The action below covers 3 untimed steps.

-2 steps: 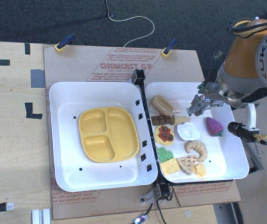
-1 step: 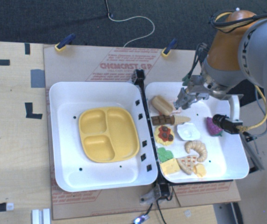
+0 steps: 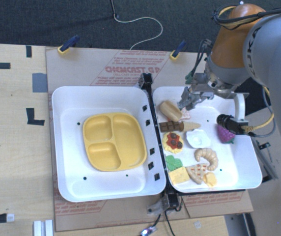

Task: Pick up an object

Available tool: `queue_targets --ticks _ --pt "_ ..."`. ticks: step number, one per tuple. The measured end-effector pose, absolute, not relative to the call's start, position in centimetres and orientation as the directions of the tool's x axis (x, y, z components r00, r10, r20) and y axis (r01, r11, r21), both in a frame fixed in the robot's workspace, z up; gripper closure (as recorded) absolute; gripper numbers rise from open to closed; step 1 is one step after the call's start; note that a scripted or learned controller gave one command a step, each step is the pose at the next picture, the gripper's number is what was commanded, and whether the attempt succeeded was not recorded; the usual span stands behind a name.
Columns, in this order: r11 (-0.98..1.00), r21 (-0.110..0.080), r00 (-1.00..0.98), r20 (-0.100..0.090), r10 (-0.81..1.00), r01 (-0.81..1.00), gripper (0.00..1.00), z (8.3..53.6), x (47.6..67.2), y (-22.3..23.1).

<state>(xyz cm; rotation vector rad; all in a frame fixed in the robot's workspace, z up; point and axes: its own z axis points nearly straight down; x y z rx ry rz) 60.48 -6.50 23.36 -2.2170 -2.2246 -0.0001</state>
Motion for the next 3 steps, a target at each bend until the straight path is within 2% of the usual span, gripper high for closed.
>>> queue_targets --ticks 2,3 --pt "0.000 -0.002 0.000 -0.002 1.000 1.000 1.00 21.5 60.3 -7.0" --pt "0.002 0.000 -0.002 0.000 1.000 1.000 1.00 23.5 60.5 -6.5"
